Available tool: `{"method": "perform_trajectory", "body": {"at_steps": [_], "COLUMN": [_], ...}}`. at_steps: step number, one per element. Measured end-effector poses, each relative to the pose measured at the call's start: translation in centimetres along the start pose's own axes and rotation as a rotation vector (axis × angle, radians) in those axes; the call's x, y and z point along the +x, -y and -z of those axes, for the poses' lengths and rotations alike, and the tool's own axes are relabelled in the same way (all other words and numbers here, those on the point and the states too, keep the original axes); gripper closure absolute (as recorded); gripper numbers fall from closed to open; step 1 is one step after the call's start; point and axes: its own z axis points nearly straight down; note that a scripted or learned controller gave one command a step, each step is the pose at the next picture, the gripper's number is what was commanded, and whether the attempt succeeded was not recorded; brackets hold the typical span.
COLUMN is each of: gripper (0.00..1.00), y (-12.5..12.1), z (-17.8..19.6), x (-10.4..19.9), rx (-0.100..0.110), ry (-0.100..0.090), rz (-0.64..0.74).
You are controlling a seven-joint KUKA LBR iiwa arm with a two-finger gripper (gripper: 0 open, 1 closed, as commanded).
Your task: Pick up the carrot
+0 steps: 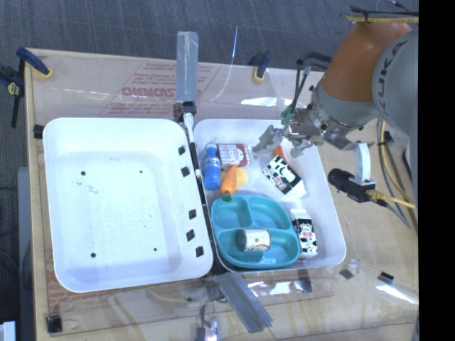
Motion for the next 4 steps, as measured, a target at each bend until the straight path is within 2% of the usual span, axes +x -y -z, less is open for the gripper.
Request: {"method": "perform_trajectory", "body": {"at_steps": [1,2,3,4], "gripper": [0.00,0.00,0.00,1.00], "y": [4.5,2.5,-0.9,-0.7], "z": [-9.8,-12.0,-15.5,-14.5], "x": [7.0,5.8,0.7,0.4], "rx": [-0.001,-0.019,-0.021,-0.014], "ry": [0.000,0.006,0.007,0.008], "rz": [0.188,0.208,0.236,0.238]}}
